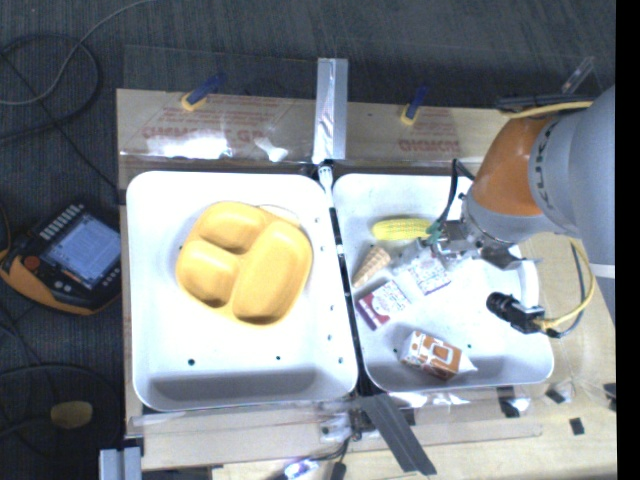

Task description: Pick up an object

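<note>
Beside corn cob, end effector

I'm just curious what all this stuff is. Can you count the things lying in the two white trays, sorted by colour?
Yellow: 2, the big sectioned dish in the left tray and the corn cob in the right
Tan: 1, the cone
Orange-brown: 1, the small carton
White and dark red: 2, the packets
Total: 6

bench | left white bin and right white bin side by side
</note>
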### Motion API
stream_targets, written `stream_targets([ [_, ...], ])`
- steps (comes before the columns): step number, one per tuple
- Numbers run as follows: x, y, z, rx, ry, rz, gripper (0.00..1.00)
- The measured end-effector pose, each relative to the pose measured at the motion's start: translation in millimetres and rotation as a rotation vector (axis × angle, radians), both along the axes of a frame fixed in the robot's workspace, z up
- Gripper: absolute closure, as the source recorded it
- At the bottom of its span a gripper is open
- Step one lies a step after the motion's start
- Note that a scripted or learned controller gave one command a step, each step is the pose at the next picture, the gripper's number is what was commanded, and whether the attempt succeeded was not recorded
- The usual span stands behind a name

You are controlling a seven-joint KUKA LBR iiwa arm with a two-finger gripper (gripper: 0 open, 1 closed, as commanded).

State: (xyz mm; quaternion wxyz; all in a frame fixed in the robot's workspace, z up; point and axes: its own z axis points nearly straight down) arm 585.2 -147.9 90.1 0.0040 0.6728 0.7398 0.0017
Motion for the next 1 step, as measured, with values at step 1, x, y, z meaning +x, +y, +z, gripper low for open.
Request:
stream_targets([
  [1,1.3,1.6,9.6,0.002,-0.003,0.002,1.0],
])
